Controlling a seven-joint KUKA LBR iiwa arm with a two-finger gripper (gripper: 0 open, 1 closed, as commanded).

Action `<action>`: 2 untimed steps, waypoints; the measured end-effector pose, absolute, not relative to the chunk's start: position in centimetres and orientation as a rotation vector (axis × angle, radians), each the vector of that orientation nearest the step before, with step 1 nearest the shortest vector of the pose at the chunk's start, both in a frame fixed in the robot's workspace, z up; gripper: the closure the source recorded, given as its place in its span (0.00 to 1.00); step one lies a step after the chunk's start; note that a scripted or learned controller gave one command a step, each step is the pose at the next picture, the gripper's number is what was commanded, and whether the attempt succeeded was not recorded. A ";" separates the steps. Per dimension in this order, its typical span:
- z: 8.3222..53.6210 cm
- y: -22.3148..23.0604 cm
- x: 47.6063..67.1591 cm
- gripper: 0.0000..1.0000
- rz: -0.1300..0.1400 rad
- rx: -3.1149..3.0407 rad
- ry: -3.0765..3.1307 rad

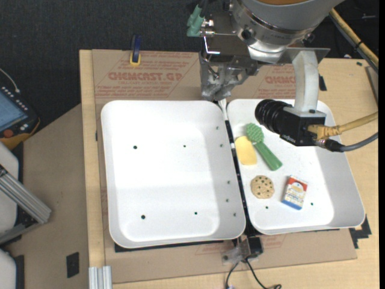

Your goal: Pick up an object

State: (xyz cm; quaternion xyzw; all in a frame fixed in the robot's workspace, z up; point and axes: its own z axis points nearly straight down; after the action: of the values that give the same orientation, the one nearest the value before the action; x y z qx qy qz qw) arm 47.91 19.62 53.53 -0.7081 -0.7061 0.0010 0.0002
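The right bin [337, 215] holds a green brush [263, 146], a yellow block [245, 150], a round cookie [261, 186] and a small red, white and blue box [295, 192]. My gripper [219, 88] hangs above the far edge of the bins, near the seam between them, well up from the objects. Nothing shows between its fingers.
The left bin [120, 125] lies beside the right one. A black camera unit [283, 122] on a white bracket hangs over the right bin's far part, with a cable running off to the right. A blue and yellow clamp [136, 50] sits on the cardboard at the back left.
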 end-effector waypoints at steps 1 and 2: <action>53.5 21.9 47.9 1.00 -0.002 -2.218 -2.225; 49.5 20.1 47.9 1.00 0.010 -2.223 -2.217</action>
State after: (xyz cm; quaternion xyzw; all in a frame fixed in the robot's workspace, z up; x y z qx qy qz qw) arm 47.89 20.14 49.45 -0.7081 -0.7061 0.0033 0.0012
